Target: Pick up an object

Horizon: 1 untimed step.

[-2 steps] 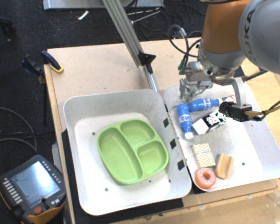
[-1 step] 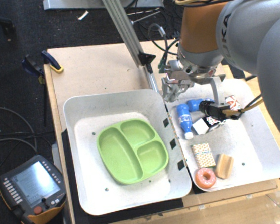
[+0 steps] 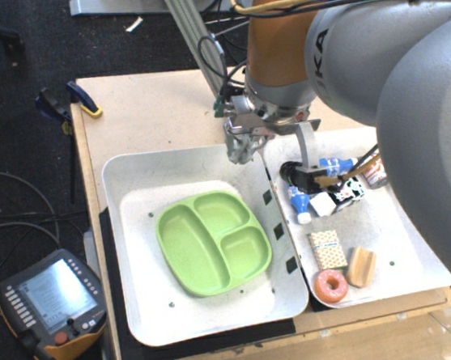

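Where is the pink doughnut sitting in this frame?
The pink doughnut lies in the right-hand bin, at its near corner by the divide between the bins, just below the checkered wafer and beside the tan bread piece.

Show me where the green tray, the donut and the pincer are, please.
green tray [image 3: 213,242]: camera view, on the divider between its compartments.
donut [image 3: 331,285]: camera view, on its pink iced ring.
pincer [image 3: 241,150]: camera view, at its tips, above the left bin's far right corner.
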Motion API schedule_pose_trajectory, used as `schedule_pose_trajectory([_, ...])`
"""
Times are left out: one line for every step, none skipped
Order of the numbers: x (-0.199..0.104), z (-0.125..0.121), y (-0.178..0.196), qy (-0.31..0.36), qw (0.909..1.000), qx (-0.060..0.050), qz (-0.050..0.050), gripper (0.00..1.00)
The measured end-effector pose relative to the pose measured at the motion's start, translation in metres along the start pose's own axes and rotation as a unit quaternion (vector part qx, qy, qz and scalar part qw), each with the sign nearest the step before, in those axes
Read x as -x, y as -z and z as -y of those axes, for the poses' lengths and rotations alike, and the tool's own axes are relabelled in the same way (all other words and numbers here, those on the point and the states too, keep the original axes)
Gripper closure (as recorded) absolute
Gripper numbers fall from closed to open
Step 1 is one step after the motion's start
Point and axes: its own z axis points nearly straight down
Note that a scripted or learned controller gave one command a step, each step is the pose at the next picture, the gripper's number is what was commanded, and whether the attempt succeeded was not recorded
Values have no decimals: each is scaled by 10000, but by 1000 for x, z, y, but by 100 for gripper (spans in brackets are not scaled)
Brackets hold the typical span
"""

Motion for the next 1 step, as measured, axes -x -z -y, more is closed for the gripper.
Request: schedule_pose_trajectory([4,0,0,-28,10000,-8,13,0])
